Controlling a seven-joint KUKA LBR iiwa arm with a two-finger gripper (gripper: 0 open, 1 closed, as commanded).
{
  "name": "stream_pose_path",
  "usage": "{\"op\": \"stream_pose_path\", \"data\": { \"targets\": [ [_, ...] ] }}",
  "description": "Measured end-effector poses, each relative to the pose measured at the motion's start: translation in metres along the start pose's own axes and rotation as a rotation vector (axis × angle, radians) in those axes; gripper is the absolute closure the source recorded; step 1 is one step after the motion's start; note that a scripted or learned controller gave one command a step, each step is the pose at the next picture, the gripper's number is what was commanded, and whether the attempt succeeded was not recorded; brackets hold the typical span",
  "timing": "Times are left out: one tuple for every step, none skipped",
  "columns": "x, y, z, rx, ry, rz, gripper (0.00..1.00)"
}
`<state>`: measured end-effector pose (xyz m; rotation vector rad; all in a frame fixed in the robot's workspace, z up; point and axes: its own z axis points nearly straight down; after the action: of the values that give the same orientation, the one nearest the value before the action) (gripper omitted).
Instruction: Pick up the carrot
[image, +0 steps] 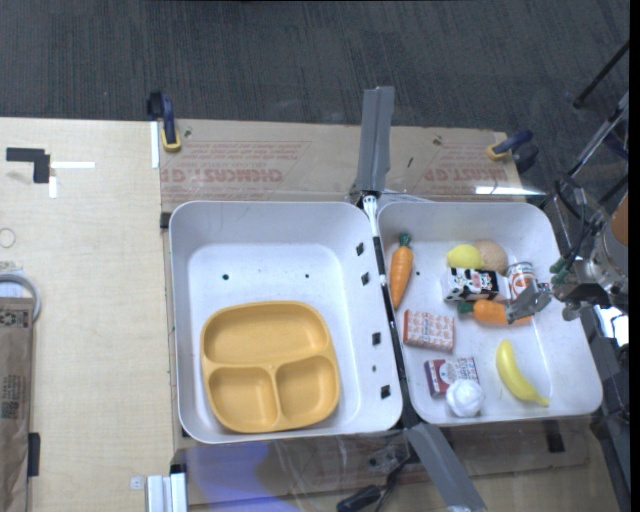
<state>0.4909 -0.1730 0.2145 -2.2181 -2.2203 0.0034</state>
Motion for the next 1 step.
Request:
{"op": "stream_pose_path", "data": {
  "targets": [
    [0.0355, 0.0595, 0.0836, -0.001, 0.0, -0.152, 0.0]
  ]
}}
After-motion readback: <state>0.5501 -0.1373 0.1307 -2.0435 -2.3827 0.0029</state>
